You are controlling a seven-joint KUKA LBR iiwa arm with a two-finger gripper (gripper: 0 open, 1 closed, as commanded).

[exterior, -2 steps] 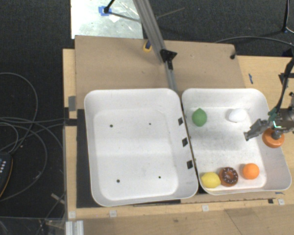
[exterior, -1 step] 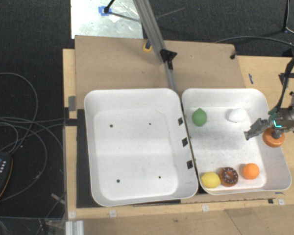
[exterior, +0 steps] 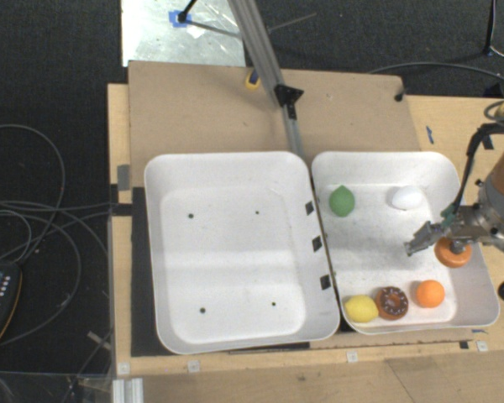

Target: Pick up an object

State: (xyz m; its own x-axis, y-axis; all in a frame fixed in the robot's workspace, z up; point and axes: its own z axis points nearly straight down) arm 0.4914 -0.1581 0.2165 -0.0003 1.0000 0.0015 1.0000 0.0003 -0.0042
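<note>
The camera view looks down on a brown desk with two white bins side by side. The right bin has all the small things in it. A green ball-like fruit sits near the top left of that bin. A white egg-shaped thing lies near the top, to the right of the green one and apart from it. Along the bottom edge there are three things in a row: a yellow lemon, a brown donut touching or almost touching the lemon, and an orange ball just beside the donut.

An orange round thing sits by the right wall of the bin, above the orange ball. The gripper is right over it, and the grey fingers point out to the left of it. It is too blurry to tell if the fingers are wide, narrow, or holding the orange thing.

The arm comes in from the right side, grey with an orange part up high.

The left bin is white with a few tiny dark dots on its floor. A grey pole slants across the top of the desk. Black cables lie on the dark floor to the left.
</note>
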